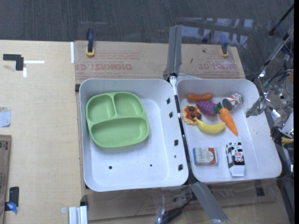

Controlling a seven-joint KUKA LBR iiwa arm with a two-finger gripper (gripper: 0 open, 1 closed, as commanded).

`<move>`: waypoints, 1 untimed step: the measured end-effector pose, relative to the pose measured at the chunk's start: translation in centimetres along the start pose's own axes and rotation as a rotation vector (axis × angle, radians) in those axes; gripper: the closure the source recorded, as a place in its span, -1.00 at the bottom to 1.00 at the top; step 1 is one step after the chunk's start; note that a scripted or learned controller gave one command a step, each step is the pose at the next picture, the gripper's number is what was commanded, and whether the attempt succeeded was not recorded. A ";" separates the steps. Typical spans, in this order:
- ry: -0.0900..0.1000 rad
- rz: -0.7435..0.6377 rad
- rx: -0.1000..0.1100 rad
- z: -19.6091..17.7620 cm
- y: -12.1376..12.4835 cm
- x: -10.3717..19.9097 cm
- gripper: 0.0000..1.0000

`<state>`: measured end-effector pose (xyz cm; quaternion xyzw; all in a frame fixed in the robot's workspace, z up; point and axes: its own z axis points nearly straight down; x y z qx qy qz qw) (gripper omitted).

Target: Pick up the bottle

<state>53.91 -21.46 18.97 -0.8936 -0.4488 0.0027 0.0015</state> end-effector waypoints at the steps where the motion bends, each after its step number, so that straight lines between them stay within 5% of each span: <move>1: 0.001 -0.132 -0.001 6.7 -4.8 3.4 -1.00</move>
